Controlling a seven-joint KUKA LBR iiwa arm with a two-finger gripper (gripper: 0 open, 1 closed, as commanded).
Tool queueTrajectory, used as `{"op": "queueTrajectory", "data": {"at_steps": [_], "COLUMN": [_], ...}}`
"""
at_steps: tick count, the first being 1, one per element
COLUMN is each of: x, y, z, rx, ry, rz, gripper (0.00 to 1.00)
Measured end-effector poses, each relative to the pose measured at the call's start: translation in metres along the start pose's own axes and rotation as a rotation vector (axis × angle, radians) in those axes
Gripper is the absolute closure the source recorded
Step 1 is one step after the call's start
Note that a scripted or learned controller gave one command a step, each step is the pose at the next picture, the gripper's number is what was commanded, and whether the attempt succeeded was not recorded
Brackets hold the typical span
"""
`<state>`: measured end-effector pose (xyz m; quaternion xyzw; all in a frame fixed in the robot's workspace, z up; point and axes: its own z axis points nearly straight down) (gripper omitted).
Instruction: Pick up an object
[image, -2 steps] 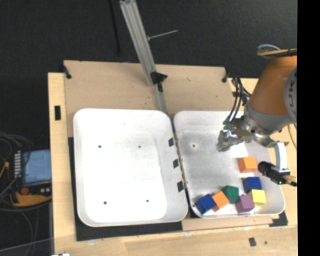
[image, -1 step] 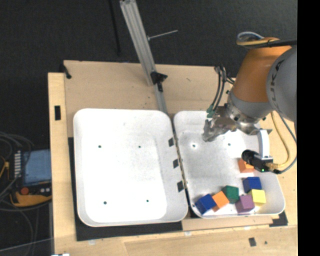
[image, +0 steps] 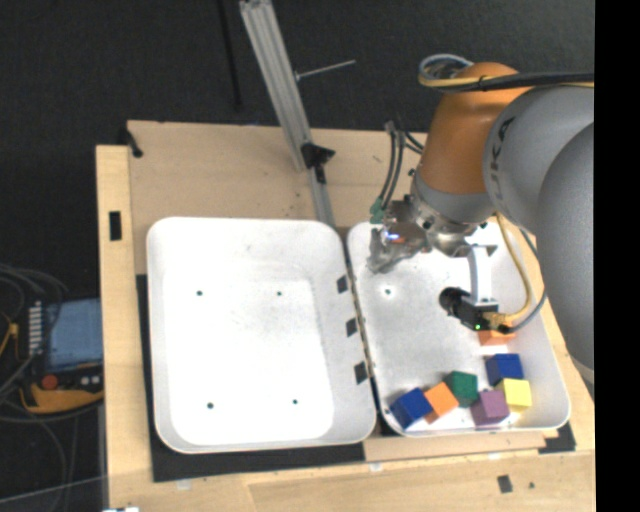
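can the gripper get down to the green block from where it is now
Probably yes. The gripper hangs over the upper left of the right bin, with bare floor between it and the green block. The orange block touching the green one may crowd the fingers.

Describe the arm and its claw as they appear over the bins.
The arm is bulky, rounded and grey, with an orange band above the wrist. Dark cables run along it, and a yellowish cable loops beside it. The claw is small, metallic and grey.
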<state>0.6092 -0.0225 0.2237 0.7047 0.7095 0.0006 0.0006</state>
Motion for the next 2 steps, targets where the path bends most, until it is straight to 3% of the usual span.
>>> {"op": "queueTrajectory", "data": {"at_steps": [1,2], "x": [0.051,0.107], "y": [0.026,0.049], "z": [-0.015,-0.007], "rx": [-0.002,-0.001], "ry": [0.002,0.000], "rz": [-0.001,0.000], "gripper": [1.00,1.00]}}
